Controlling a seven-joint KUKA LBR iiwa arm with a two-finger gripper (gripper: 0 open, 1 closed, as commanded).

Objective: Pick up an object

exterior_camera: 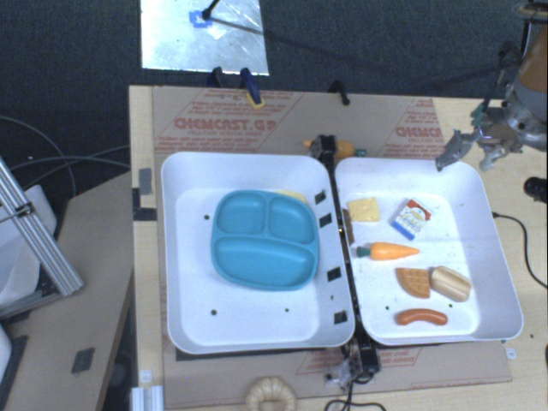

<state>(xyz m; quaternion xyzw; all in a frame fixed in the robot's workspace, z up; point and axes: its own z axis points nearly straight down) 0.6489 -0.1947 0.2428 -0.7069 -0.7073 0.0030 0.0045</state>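
Even, fairly bright light falls from overhead; the white bins (257,332) look close to washed out, with soft, short shadows under the blue plate (265,240); a metal sheet (204,26) at the top throws patchy glare; the dark floor (68,58) stays dim; the picture is slightly soft and grainy, the tool (469,151) mildly blurred.

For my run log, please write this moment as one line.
gripper: open, above right bin far edge | holding: nothing | toy food in right bin | blue plate in left bin

arm (533,75) cut by right edge; yellow piece (294,196) half-hidden behind blue plate (265,239)
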